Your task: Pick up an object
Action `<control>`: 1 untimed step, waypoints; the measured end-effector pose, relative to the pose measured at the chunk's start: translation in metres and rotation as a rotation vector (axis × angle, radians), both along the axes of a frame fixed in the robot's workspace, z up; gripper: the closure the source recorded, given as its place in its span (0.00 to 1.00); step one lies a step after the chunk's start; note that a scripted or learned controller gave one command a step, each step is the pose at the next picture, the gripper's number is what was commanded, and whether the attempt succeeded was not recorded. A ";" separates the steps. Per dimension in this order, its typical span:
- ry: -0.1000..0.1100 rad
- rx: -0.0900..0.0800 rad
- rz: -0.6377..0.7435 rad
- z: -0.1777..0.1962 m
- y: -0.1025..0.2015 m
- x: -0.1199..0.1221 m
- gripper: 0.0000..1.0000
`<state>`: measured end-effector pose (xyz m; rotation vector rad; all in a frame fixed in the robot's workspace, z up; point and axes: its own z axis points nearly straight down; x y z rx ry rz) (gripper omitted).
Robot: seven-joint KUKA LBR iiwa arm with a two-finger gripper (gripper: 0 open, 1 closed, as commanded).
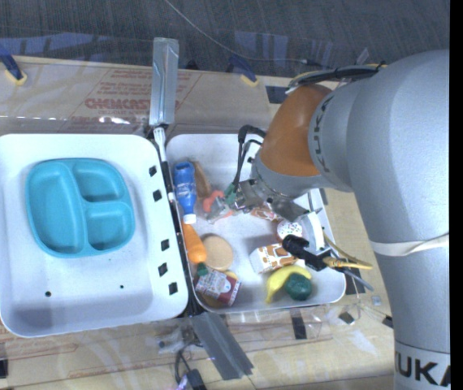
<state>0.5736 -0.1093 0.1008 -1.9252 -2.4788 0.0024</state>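
"UKA" in black on arm base (421,370); faint red print on cardboard (118,102), unreadable

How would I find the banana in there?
Look at the right bin, the one crowded with little things under the grey arm. Go to its near right corner: the banana lies there, curved and yellow, against a dark green ball-like thing. Nothing else there is yellow.

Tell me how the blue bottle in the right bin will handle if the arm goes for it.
The blue bottle lies on its side against the bin wall, so it may roll when nudged. It looks like smooth plastic, probably slippery and light. Neighbouring clutter could limit finger clearance.
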 end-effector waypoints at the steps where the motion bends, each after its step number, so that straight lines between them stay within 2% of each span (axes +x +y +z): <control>1: -0.007 -0.002 0.145 0.079 -0.008 0.040 1.00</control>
